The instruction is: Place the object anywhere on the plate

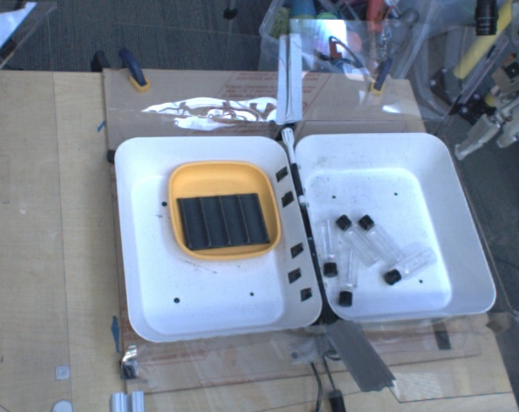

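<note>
A flat grey metal bracket (359, 360) juts from the near edge of the bench, nearer the camera than the yellow plate (187, 183) and to its right. That shallow, rounded-square plastic plate sits in the left white bin (147, 303) and carries a black ribbed insert (222, 221) across its middle. This leaves a yellow border on every side, widest on the far side, which I judge a roomy target since the task lets the object land anywhere on it.

To the right of the plate, past the black-tabbed divider (293, 230), lies the right white bin (465, 230). In it the clear plastic vials with black caps (368, 243) lie on their sides in a loose scatter, some touching, none yet on the plate. I take one of them to be the object; lying flat and crowded, they look awkward to pick singly.

Farther right of the plate and beyond the right bin's far corner, a pale grey shape that I take to be my gripper (488, 136) hangs outside both bins, well apart from the vials. I cannot tell whether it is spread or closed, and I see nothing in it; the pick, by my reading, is not yet begun
</note>
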Controlling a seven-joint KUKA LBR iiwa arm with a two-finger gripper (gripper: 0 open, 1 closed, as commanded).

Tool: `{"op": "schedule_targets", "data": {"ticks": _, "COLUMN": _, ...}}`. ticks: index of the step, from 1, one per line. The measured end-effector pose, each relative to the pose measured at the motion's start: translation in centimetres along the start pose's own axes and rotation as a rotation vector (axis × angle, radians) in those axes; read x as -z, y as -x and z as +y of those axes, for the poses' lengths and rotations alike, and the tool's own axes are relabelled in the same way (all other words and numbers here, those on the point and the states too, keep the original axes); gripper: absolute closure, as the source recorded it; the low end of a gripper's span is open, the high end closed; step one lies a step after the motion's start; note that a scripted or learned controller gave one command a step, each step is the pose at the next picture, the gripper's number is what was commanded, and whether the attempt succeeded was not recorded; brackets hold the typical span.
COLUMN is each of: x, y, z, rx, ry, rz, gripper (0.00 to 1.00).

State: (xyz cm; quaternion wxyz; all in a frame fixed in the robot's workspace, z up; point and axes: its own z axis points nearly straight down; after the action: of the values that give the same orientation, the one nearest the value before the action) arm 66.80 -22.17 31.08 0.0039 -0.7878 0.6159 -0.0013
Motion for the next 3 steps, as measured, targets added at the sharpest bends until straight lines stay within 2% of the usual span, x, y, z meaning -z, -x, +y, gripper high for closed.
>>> {"op": "schedule_targets", "data": {"ticks": 1, "x": -4.2, "y": 0.6, "z": 0.0, "rx": 0.197, "ry": 0.008, "rz": -0.005, "gripper": 0.00}}
{"op": "schedule_targets", "data": {"ticks": 2, "x": 0.1, "y": 1.2, "z": 0.8, "rx": 0.490, "ry": 0.002, "rz": -0.001, "gripper": 0.00}}
{"op": "schedule_targets", "data": {"ticks": 3, "x": 1.2, "y": 0.8, "z": -0.2, "rx": 0.795, "ry": 0.002, "rz": -0.001, "gripper": 0.00}}
